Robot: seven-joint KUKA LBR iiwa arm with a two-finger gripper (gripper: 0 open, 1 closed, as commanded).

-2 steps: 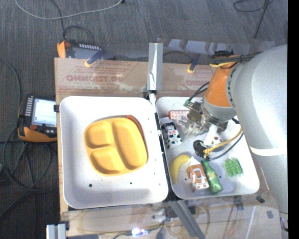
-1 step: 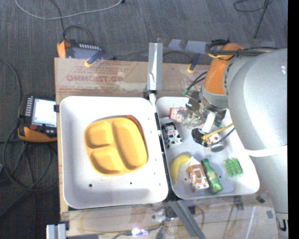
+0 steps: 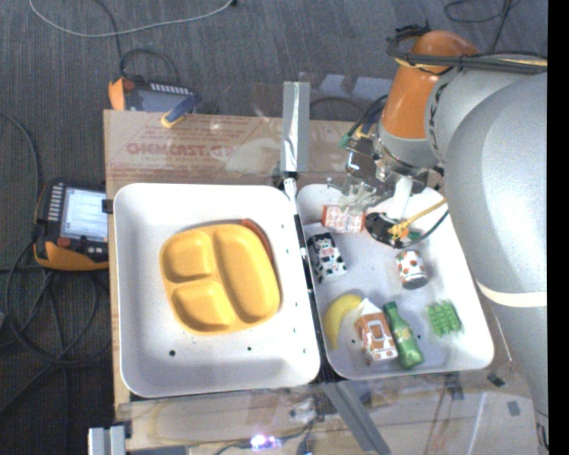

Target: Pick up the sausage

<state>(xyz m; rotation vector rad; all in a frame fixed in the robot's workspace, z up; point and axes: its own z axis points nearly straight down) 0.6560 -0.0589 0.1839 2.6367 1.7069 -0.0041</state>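
Dark grey carpeted floor (image 3: 222,62) all around, ribbed in texture, crossed by thin pale and black cables (image 3: 89,27). Worktop (image 3: 178,147) covered by a brown cardboard sheet printed with faded red lettering, partly under a clear plastic film. An upright metal post (image 3: 295,124) at the worktop's far edge. On the floor to the left, an orange-and-black handheld pendant (image 3: 76,227) with a lit screen; farther back, an orange-cased device (image 3: 147,93). Even, soft overhead light, faint shadows.

Robotics lab: carpeted floor, loose cables (image 3: 18,293), teach pendant (image 3: 76,224), white bins (image 3: 133,355).
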